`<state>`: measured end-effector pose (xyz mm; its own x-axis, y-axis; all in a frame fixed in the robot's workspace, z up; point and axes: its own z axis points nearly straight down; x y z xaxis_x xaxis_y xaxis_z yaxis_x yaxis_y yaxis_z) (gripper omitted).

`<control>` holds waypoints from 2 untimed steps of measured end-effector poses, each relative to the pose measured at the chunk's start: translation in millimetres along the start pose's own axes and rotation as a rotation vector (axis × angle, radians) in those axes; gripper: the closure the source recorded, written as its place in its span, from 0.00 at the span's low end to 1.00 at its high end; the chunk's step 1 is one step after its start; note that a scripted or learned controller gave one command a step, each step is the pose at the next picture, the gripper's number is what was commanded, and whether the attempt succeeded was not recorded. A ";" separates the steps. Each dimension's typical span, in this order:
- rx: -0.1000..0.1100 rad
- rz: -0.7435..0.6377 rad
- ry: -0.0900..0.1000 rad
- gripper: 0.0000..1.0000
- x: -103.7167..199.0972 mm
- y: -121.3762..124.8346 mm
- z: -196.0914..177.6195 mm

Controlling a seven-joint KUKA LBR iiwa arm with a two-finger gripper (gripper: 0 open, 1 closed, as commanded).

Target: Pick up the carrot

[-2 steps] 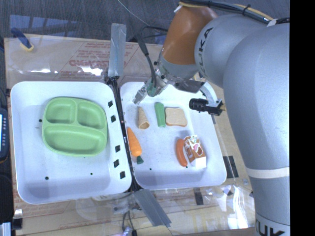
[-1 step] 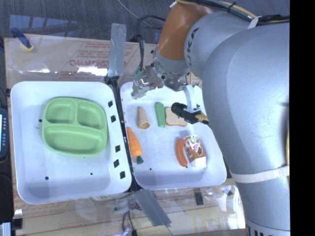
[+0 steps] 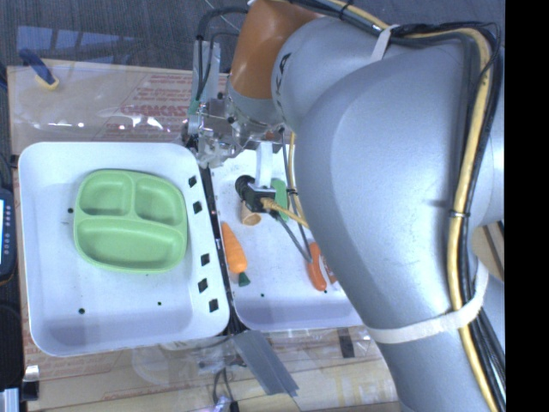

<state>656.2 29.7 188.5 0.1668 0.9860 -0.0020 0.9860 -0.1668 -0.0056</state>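
Note:
The carrot [image 3: 233,247], orange with a green stub at its near end, lies in the right bin [image 3: 283,312] close against its left wall, pointing roughly front to back. My gripper [image 3: 210,142] hangs at the far left corner of that bin, over the divider between the two bins and well behind the carrot. Nothing shows in it. The big grey arm covers most of the right bin.
A green divided plate [image 3: 130,220] sits in the left bin [image 3: 51,316]. In the right bin, a small tan cork-like piece [image 3: 250,218] lies just behind the carrot, and a second orange object [image 3: 317,269] with thin grey rods lies further right.

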 end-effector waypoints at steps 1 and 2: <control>0.001 0.559 0.000 1.00 -18.2 3.0 0.1; 0.001 0.897 0.000 1.00 4.8 -10.4 -52.3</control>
<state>647.1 36.2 240.8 0.8746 0.4849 -0.0057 0.4848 -0.8746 -0.0026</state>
